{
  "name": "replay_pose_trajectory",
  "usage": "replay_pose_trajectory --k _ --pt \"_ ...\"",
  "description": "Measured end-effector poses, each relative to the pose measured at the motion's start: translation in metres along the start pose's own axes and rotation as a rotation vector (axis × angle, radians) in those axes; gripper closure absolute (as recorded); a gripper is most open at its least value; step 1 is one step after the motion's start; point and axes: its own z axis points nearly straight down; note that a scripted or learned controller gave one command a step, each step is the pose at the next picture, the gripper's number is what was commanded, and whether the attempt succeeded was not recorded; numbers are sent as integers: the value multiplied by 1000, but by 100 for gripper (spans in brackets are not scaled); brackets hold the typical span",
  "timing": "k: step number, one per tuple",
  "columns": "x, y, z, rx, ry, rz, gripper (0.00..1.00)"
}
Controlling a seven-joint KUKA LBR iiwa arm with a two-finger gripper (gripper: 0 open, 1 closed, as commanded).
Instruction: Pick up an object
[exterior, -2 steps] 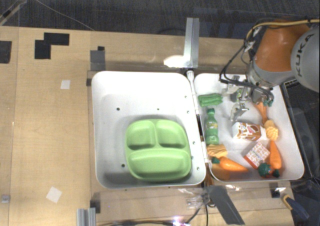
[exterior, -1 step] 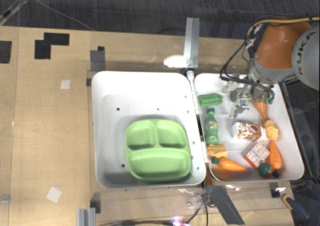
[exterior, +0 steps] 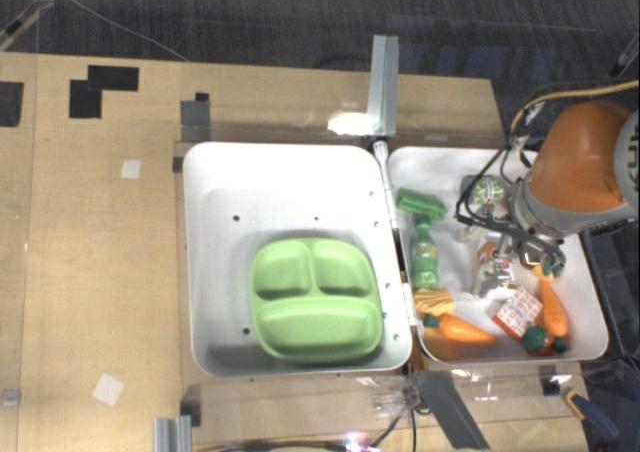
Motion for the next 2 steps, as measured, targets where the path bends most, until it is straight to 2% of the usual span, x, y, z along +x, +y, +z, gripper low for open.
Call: replay_pose_trajectory --k 1,2 --pt "42 57 -2 -1 -6 13 0" --pt "21 14 -28 -1 2 -92 0"
